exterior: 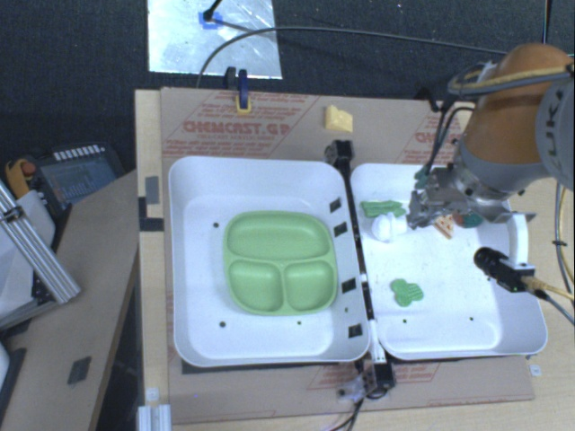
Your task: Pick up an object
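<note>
Green toy (406, 292) untouched, pincer (422, 215) beside white ball (388, 228), grip state unclear; could nudge ball away.

Grey arm (517, 115) from the right, bent down, tool (422, 212) low, pointing left.

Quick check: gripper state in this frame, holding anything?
Gripper: low over the right bin beside the white ball; open or closed cannot be told.
</note>
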Robot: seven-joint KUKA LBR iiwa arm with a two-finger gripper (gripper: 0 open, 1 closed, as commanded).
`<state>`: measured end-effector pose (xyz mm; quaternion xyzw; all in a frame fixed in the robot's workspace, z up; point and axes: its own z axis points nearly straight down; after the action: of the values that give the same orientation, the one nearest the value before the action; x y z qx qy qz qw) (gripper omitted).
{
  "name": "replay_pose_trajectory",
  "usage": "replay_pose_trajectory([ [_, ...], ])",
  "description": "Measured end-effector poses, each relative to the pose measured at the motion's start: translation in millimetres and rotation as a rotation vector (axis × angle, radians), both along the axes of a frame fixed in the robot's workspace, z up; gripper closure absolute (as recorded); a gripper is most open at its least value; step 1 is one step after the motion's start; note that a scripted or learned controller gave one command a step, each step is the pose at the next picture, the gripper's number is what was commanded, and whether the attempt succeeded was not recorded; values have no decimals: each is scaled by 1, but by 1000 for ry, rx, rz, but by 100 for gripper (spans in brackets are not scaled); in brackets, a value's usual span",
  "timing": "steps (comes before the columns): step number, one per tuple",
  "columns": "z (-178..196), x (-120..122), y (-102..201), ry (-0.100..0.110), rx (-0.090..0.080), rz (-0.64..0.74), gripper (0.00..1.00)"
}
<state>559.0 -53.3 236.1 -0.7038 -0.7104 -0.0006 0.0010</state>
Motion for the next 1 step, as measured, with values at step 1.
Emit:
replay_pose_trajectory([
  [1,-6,-25,49,1,0,-1,100],
])
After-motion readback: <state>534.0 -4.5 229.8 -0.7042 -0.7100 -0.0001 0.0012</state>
